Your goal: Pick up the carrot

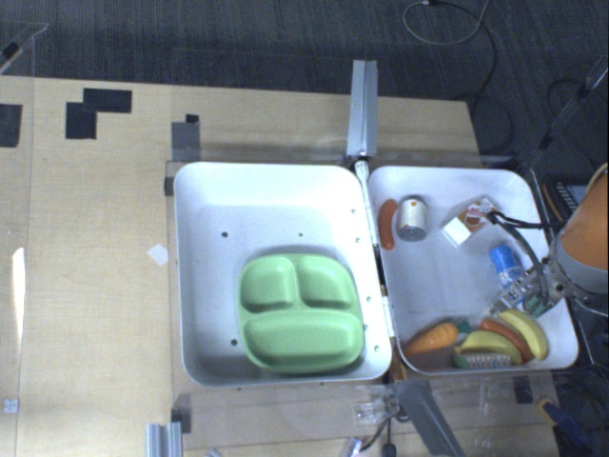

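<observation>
Lying at the near wall of the right bin (571, 355), the carrot (431, 337) is resting on the floor, untouched, its pointed end touching a pile of toy food: a banana (529, 332) and a corn cob (485, 359). The gripper (521, 294) is hovering beside the banana, near the bin's right side, and whether it is wide or narrow cannot be told. The task is judged as hardly begun: reaching, closing and lifting are all remaining. Room is lacking at the near wall and toward the pile; above the carrot, the bin's floor is lying open. The left bin (205, 255) is holding a green tray (302, 312).
</observation>
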Robot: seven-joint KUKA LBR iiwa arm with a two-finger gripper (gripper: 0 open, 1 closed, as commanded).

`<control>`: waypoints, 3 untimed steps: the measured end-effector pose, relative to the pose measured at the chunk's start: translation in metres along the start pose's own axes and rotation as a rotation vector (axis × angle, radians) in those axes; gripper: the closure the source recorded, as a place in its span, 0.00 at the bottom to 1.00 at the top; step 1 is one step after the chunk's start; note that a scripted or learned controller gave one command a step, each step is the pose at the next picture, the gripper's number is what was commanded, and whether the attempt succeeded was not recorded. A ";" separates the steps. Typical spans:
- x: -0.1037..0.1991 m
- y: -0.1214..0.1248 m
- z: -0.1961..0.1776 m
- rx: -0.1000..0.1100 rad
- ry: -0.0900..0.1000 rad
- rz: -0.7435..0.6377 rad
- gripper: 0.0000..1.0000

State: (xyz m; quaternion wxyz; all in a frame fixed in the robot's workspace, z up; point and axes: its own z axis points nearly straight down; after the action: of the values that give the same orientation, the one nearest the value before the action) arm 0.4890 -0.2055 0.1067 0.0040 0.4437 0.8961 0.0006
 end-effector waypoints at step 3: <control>-0.032 0.041 -0.105 0.001 0.001 0.158 1.00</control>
State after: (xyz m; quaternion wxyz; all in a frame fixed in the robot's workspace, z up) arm 0.5404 -0.2057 0.2120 0.0035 0.5129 0.8585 0.0009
